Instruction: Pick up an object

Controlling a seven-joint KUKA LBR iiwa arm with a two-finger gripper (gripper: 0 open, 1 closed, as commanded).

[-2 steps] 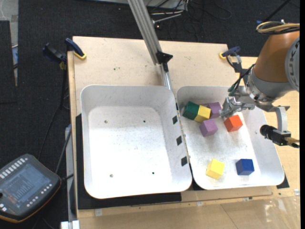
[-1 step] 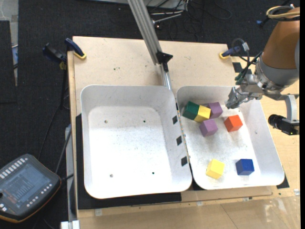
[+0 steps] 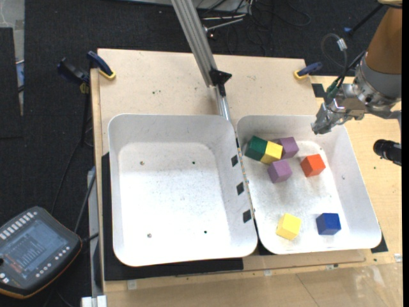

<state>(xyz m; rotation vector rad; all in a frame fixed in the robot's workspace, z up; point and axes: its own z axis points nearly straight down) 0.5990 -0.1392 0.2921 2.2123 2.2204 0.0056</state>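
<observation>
The right bin (image 3: 358,190) holds several small blocks. A green block (image 3: 256,148), a yellow block (image 3: 273,151) and a purple block (image 3: 289,146) cluster near its back left. Another purple block (image 3: 279,170) lies just in front of them, with an orange block (image 3: 312,165) to its right. A second yellow block (image 3: 289,226) and a blue block (image 3: 328,223) sit near the front. My gripper (image 3: 321,124) hangs over the bin's back right corner, above and to the right of the orange block, with nothing seen held in it.
The left bin (image 3: 128,171) stands beside the right one on the wooden bench (image 3: 160,82). A slanted metal pole (image 3: 195,34) meets the bench between the bins at the back. Clamps (image 3: 99,66) grip the bench's back corners. A teach pendant (image 3: 32,248) lies at lower left.
</observation>
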